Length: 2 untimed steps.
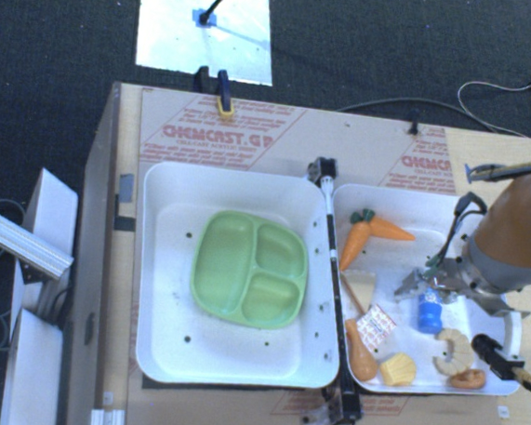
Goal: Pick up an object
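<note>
Grey metal is what I can see of the gripper, low over the right bin and just above a small blue object that is perhaps a little bottle — whether it is released or clenched I cannot tell, because the wrist covers the tips from this slanted view. The blue object seems the nearest candidate for picking, and it lies apart from the metal, not held. Around it the bin is crowded: a wrapped packet to the left, a pale ring-shaped piece to the lower right, a yellow block lower down, and two toy carrots near the far wall. In my judgement the danger is that the tool comes down slightly to one side and only pushes the blue object against its neighbours, or closes on the edge and lets it slip. The arm with its orange band hides part of the bin's right side. The left bin holds a green divided plate — well apart from the tool.
</note>
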Available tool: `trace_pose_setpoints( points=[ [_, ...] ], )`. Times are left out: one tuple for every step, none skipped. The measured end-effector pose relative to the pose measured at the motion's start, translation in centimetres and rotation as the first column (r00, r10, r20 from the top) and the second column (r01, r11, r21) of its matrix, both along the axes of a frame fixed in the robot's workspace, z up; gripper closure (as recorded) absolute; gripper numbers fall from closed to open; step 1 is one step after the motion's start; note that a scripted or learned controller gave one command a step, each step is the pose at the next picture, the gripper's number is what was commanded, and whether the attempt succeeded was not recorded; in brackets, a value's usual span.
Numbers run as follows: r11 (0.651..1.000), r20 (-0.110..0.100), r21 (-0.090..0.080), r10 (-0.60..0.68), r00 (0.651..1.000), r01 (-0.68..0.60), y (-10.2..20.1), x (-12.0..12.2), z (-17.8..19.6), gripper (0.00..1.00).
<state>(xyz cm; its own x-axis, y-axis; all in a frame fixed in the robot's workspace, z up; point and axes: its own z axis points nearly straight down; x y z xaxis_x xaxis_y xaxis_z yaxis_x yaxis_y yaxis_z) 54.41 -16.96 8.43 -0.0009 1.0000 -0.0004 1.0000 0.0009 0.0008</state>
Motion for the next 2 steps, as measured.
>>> trace_pose_setpoints(
  points=[
    [1.000,-0.002,0.001,-0.001,1.000,0.001,-0.3,-1.2,0.0,0.00],
    [1.000,0.003,-0.001,0.003,1.000,-0.003,-3.7,6.5,0.1,0.00]
  ],
)
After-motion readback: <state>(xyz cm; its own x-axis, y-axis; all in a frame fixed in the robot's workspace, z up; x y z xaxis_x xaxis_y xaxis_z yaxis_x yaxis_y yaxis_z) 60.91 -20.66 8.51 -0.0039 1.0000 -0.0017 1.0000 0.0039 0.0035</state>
